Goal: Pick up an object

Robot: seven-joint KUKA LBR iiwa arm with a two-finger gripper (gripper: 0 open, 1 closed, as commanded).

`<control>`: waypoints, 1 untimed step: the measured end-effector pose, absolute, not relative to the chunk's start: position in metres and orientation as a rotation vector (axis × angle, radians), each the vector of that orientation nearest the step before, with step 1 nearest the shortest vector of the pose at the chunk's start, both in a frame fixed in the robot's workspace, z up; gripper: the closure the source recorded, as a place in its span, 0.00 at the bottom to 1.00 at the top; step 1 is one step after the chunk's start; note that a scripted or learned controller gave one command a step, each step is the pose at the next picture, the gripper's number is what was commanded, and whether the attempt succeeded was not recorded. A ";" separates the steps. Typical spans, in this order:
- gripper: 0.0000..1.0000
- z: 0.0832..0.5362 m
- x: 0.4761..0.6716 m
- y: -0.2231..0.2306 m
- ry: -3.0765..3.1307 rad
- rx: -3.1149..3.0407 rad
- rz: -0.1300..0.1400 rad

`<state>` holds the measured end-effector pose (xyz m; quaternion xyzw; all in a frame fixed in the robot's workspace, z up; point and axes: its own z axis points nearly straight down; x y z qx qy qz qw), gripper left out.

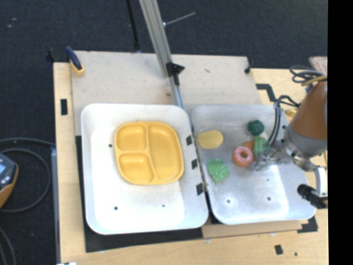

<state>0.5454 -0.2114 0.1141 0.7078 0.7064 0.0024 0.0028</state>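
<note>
Left bin (99, 203): a shallow white bin that held one thing, a yellow divided plate (149, 152) with three compartments, lying flat in the upper middle of the bin.
Plate compartments: one tall section on its right side and two smaller ones stacked on its left; all three showed only bare yellow.
Right bin (248, 203): a shallow white bin touching the left bin along a shared edge, with several small things gathered in its upper half.
Yellow piece (210, 139): a flat, rounded yellow item near the bin's upper left, close to the divide.
Light green item (218, 170): a crumpled-looking green thing just below the yellow piece, apart from it.
Pink ring (242, 155): a doughnut-shaped toy near the bin's middle, just beside the gripper.
Dark green ball (255, 127): a small rounded thing above the ring, near the bin's top edge.
Small green block (260, 144): sat between the ball and the ring, right at the gripper; whether it was touched could not be told.
Gripper (263, 160): low over the right bin, right of the ring; its opening and any hold could not be made out.
Arm (309, 123): orange band and grey wrist at the right edge.
</note>
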 end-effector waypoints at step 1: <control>1.00 0.175 0.549 -0.206 2.221 2.214 0.004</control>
